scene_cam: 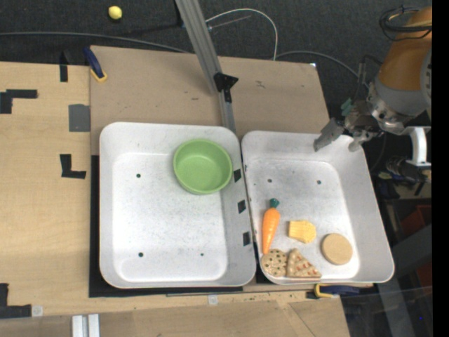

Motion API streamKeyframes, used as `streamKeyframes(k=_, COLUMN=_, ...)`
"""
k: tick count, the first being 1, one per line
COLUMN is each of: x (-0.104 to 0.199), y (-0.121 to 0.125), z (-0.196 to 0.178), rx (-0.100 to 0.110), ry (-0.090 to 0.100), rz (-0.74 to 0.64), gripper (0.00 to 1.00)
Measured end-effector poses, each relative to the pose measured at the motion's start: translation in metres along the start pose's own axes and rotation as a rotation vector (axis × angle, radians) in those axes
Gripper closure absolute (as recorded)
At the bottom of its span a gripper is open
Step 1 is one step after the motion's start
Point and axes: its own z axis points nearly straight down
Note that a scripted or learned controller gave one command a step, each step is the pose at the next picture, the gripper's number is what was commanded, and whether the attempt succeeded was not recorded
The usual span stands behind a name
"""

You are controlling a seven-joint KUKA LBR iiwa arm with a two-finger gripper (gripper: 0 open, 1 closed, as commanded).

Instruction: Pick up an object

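The right bin holds several toy foods near its front edge: an orange carrot, a yellow cheese wedge, a round tan biscuit, a chocolate-chip cookie and a pizza slice. A green bowl sits upright at the back of the left bin. My gripper hovers over the right bin's far right corner, well away from the foods. It is open, with nothing between its fingers.
A grey metal pole slants down from the top to the seam between the bins. Cables run across the dark floor behind the bench. A yellow ball lies on the floor at top left. A blue clamp grips the board's back left corner.
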Motion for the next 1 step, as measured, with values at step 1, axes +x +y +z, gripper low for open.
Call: streamKeyframes(k=1, x=-0.0005, y=0.0058, z=0.0461, rx=0.0, ry=0.0, rz=0.0, gripper=0.0)
